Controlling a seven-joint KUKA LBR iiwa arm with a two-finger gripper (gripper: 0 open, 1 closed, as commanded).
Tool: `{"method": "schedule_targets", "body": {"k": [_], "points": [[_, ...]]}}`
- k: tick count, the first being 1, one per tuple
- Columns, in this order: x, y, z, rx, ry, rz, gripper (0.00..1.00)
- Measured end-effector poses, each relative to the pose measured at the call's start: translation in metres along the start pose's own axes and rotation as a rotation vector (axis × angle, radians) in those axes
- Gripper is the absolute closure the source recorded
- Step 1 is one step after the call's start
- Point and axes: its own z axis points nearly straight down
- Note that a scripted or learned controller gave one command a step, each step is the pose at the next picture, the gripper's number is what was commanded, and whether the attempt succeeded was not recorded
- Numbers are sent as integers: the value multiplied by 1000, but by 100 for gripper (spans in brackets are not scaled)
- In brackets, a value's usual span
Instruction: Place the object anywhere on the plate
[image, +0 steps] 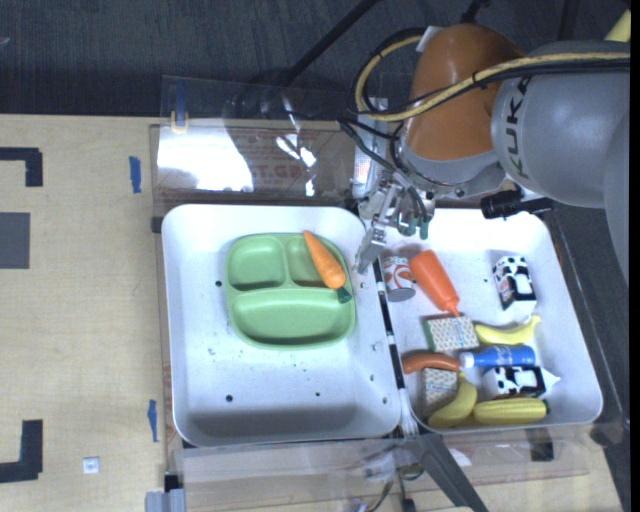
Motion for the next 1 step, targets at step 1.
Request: {"method": "schedule_targets", "body": {"k": [1], "points": [[88, 46, -136, 1, 3, 136, 0]]}}
